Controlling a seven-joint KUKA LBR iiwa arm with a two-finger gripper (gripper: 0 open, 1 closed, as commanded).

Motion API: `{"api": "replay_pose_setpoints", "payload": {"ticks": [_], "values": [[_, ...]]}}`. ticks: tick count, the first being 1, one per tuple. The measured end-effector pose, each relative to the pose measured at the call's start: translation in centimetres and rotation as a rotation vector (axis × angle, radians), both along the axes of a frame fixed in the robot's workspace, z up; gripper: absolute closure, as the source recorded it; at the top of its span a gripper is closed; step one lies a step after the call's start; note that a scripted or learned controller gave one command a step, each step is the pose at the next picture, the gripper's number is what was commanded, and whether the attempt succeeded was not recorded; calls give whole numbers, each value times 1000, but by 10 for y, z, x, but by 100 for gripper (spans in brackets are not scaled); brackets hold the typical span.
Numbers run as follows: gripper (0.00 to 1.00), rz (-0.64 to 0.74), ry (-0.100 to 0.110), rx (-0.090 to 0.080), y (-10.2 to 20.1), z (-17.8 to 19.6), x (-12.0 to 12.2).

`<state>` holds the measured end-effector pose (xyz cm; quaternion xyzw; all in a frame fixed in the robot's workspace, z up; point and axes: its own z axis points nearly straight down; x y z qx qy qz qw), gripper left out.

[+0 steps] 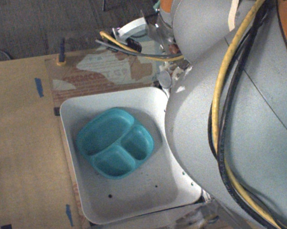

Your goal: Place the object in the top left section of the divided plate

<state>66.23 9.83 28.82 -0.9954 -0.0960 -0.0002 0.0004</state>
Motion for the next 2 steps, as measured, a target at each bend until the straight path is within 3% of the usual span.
{"api": "replay_pose_setpoints", "payload": {"ticks": [1, 2], "values": [[100, 15, 6, 0, -8, -104, -28], [100, 14, 1, 0, 6, -111, -1]]}}
